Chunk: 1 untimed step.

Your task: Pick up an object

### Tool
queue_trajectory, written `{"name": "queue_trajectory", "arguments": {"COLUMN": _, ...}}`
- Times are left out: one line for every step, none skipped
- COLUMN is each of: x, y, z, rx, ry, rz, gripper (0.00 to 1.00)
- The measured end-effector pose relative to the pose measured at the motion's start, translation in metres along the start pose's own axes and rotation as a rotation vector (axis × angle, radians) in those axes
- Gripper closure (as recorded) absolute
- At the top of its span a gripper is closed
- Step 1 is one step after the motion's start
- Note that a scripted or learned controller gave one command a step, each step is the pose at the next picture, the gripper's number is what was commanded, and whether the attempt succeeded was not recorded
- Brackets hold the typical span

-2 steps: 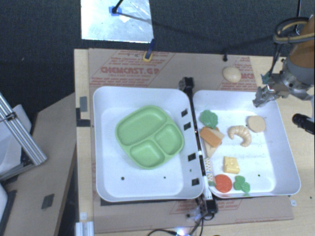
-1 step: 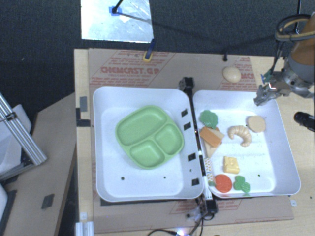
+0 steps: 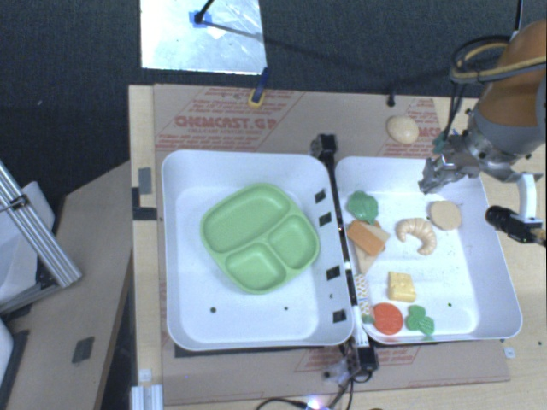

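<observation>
Scanning left to right: left bin (image 3: pixel 184 229) holds one green divided tray (image 3: pixel 259 237). Right bin (image 3: pixel 491 267) holds seven food pieces, croissant (image 3: pixel 418 234) central. End effector (image 3: pixel 436 175) hovers at 1 o'clock over round biscuit (image 3: pixel 444 215); opening unreadable, nothing visibly gripped. Risk: crowded pieces cause missed grasp.
</observation>
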<state>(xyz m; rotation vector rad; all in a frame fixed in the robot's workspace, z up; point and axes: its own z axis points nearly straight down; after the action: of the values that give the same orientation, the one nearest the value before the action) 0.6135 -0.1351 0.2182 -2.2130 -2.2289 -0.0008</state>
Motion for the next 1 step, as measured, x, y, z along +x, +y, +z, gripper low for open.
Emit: {"name": "queue_trajectory", "arguments": {"x": 0.0580, "y": -0.0254, "z": 0.0014, "rx": 0.000, "ry": 0.001, "rz": -0.002, "gripper": 1.00}}
